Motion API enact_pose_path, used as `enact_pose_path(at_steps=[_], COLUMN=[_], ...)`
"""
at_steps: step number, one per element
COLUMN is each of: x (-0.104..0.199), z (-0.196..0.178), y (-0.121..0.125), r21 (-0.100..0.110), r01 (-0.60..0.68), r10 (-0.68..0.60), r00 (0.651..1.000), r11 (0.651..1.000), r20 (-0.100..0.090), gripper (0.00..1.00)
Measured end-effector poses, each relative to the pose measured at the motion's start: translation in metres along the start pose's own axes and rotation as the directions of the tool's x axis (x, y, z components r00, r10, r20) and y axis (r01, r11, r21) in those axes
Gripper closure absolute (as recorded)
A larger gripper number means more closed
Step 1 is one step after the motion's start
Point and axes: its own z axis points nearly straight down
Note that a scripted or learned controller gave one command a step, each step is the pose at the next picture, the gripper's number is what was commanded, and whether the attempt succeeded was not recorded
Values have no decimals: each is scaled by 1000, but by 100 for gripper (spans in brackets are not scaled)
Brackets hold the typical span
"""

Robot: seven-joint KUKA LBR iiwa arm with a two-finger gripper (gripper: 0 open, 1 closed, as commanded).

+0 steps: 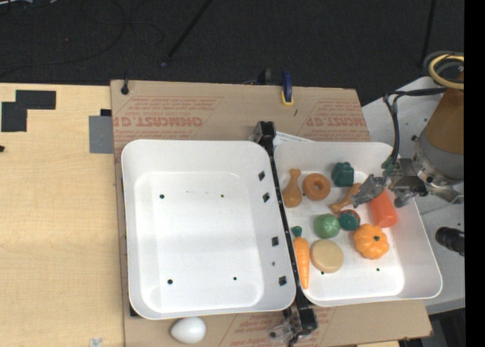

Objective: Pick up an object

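Grey arm point(453, 162) with an orange band, black cable looped alongside, metallic grey end effector point(379, 189) with 2 fingers.

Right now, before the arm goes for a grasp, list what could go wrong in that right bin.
1. The toys are crowded: the gripper sits beside the red piece and a brown stick-like toy, so closing may catch two things or nudge one aside.
2. The orange pumpkin and green balls look rounded and could roll or slip out.
3. The carrot lies against the bin's left wall, leaving little room.
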Motion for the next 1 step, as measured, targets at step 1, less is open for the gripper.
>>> enact_pose_path(at_steps=[1], x=[-4], z=[146], y=[36], r21=[0], r01=[3], r10=[-3], r00=[1000], r11=[1000], r20=[1], gripper=[0])
